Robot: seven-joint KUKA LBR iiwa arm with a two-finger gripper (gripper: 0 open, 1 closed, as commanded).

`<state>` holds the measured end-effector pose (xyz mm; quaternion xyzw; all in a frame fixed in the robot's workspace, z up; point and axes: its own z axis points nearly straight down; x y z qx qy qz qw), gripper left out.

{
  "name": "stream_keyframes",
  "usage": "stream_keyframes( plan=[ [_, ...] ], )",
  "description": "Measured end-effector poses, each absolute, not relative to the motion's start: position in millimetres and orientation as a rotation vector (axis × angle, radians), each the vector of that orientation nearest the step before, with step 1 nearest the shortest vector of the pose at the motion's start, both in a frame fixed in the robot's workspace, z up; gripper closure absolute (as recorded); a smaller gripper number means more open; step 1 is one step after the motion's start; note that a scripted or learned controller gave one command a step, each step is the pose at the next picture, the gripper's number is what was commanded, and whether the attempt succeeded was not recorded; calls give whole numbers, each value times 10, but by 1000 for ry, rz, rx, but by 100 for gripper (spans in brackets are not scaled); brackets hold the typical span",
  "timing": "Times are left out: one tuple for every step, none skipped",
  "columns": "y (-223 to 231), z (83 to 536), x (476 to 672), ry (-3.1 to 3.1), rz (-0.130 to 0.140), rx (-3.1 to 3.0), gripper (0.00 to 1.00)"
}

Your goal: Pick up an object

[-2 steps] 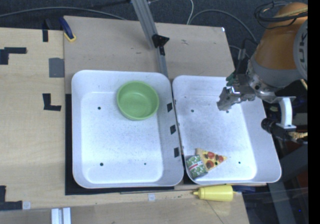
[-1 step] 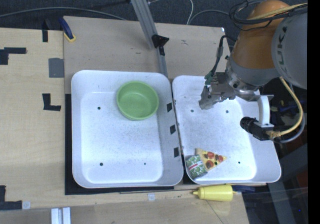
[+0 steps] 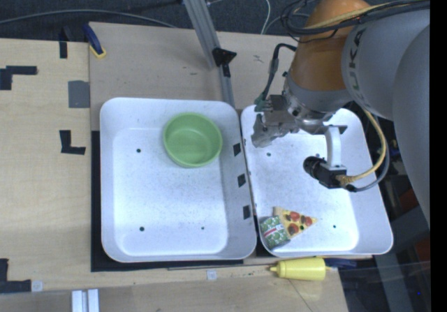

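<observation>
A green bowl (image 3: 192, 139) sits upright in the left bin (image 3: 126, 185), near its far right corner. In the right bin (image 3: 349, 234) a pizza-slice toy (image 3: 296, 220) lies by the near edge, touching a small green-patterned item (image 3: 274, 231) at the near left corner. My gripper (image 3: 262, 135) hangs over the far left part of the right bin, close to the wall between the bins. It is well away from the pizza slice and right of the bowl. Nothing shows between its fingers.
A yellow bottle-like object (image 3: 302, 269) lies on the bench just in front of the right bin. A grey metal pole (image 3: 202, 21) slants down to the bins' far edge. Black cables and a connector (image 3: 325, 171) hang from the wrist over the right bin.
</observation>
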<state>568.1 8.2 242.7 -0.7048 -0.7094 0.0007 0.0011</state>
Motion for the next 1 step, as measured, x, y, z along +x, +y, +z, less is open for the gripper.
stream_keyframes(
  plan=[
    [613,2276,5775,-2227,3,-2212,100]
  ],
)
